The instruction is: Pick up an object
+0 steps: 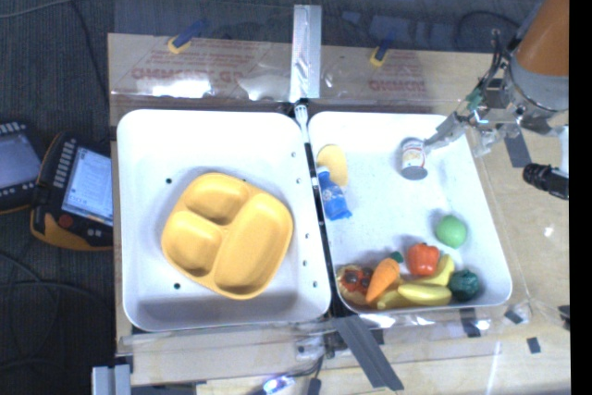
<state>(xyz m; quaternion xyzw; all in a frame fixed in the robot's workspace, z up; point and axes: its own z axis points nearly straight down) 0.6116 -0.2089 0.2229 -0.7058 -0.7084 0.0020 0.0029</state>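
1. Reviewing your gripper (455, 123): it hangs at the right bin's (462, 190) upper right rim, nothing visibly held; I cannot tell how it is set.
2. Your nearest object, a small can (413, 156), lies just left of it and lower.
3. Right bin also holds a green ball (450, 230) and toy vegetables (407, 277); left bin (153, 143) holds a yellow tray (228, 234).

The arm (546, 32) is cut off by the right edge. The piled toy food (407, 277) overlaps, hiding parts of each piece. The small can (413, 157) has an unreadable label.
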